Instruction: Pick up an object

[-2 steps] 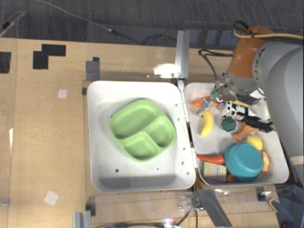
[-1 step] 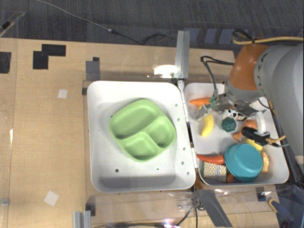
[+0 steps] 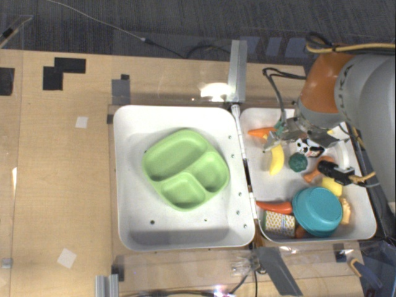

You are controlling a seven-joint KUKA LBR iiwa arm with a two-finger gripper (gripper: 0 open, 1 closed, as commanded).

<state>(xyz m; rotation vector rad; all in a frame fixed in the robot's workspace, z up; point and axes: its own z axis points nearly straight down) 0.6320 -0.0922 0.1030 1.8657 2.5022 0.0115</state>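
My gripper (image 3: 283, 130) hangs low over the far part of the right bin (image 3: 369, 226), below the grey arm and its orange band. It sits just above the top end of a yellow banana (image 3: 276, 159), and an orange carrot (image 3: 260, 132) lies right beside it on the left. A small black-and-white cow toy (image 3: 307, 147) and a dark green ball (image 3: 298, 162) lie just to its right. Nothing is visibly held.
A teal bowl (image 3: 317, 210) takes up the near part of the right bin, with a red-orange piece (image 3: 273, 206) and a patterned packet (image 3: 279, 223) to its left. The left bin (image 3: 133, 228) holds a green divided plate (image 3: 185, 168).
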